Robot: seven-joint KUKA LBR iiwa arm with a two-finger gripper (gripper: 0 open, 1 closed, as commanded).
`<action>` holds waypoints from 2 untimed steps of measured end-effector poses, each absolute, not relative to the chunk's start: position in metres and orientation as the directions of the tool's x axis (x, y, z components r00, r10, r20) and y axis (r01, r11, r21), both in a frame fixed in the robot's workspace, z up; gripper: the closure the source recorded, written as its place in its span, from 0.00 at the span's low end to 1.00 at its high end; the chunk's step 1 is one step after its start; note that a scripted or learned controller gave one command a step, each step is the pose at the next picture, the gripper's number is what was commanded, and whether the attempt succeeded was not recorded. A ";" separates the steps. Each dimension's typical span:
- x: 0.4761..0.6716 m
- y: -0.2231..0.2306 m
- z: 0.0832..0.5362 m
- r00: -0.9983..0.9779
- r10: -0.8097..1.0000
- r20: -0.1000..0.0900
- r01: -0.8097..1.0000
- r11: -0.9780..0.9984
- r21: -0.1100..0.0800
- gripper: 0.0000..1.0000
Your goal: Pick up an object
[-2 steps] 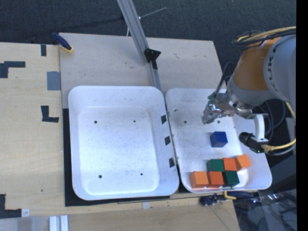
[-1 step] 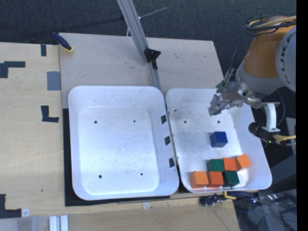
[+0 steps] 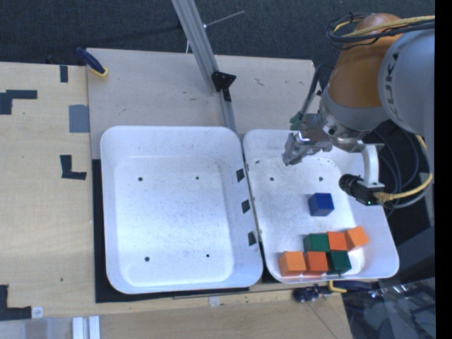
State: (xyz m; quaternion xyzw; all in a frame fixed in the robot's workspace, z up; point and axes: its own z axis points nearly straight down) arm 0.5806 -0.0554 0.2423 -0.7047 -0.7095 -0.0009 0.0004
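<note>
Blocks fill the near edge of the right-hand shallow white plastic bin (image 3: 263, 189): an orange cube (image 3: 292, 262), another orange cube (image 3: 316, 260), a dark green cube (image 3: 340, 260), a green cube (image 3: 316, 243), an orange cube (image 3: 337, 241) and a tilted orange block (image 3: 357, 236). A small blue cube (image 3: 320, 203) sits apart nearer the bin's middle. The two-finger metal gripper (image 3: 293, 152) hangs over the bin's far edge, grasping nothing; whether its fingers are spread cannot be told.

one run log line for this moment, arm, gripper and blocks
arm: over right white bin | gripper: above bin's far end, nothing held | blue cube: mid-bin, alone | orange and green blocks: clustered near end
</note>
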 end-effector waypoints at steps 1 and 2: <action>0.587 -0.007 0.248 -0.007 1.000 0.002 1.000 0.007 -0.001 1.00; 0.591 0.046 0.230 -0.006 1.000 0.000 1.000 0.006 -0.004 1.00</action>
